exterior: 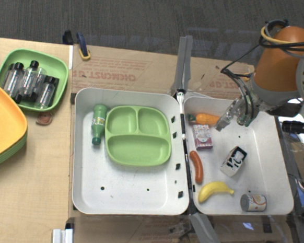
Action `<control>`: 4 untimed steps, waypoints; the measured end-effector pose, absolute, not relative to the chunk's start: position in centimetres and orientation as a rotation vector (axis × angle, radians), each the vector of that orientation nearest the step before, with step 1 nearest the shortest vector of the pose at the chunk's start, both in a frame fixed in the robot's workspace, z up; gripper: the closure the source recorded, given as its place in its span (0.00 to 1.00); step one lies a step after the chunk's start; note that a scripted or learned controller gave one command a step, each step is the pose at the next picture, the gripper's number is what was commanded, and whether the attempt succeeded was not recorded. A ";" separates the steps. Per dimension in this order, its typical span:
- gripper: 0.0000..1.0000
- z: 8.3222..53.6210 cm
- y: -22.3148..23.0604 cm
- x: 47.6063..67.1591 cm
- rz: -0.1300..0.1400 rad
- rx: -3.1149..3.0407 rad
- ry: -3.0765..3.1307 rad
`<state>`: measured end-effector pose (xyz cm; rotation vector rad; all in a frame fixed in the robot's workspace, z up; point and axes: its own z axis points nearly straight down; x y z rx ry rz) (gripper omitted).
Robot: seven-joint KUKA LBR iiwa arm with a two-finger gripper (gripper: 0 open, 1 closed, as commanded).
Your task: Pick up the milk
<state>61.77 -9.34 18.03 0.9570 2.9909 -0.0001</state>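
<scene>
1. While the arm reaches in from the right, its pincer [236, 115] hangs over the back of the right bin [275, 149], and whether it is open or shut I cannot tell; nothing shows in its grip.
2. The milk [234, 161], a small boxy white carton with dark print, lies mid-bin, long axis running near-left to far-right; which end is the top is hard to make out.
3. Around it: a curved yellow banana [214, 192], a smooth red sausage [196, 167], a pink box [202, 136], an orange carrot [206, 118] and a metal can [253, 202] on its side.
4. In the left bin [84, 181] sit a glossy green divided plate [138, 135] and a green bottle [98, 123].
</scene>
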 end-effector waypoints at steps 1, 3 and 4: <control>1.00 19.2 -5.2 58.2 0.000 0.901 3.008; 1.00 19.2 -4.7 63.3 0.000 1.162 2.915; 1.00 19.1 0.8 62.3 -0.002 1.067 2.954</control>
